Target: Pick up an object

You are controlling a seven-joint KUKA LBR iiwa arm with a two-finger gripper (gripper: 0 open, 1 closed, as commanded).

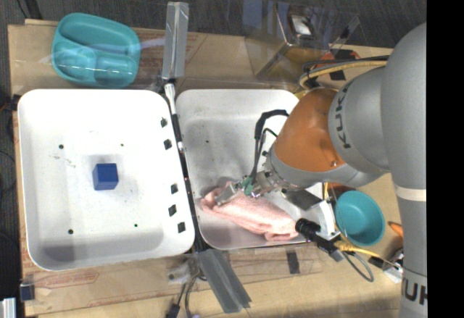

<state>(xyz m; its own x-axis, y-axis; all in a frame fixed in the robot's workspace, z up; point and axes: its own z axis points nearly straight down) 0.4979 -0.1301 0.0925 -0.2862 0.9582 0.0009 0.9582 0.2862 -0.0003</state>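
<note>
A: Where was the pink cloth (250, 215)?
B: Lower middle of the frame, in the right bin (217, 121). Soft, limp; pinch a raised fold.
A: The gripper (235, 190)?
B: At its upper edge; grip unclear.

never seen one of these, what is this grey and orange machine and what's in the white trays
It's a robot arm, grey with an orange band, seen by one fixed camera above the bench. It reaches in from the right. Its gripper, a two-fingered claw, is low in the right bin, at the edge of a pink cloth; whether it has hold of the cloth is unclear. The left bin holds a small blue cube. Outside the bins sit a teal container and a teal bowl.
</note>
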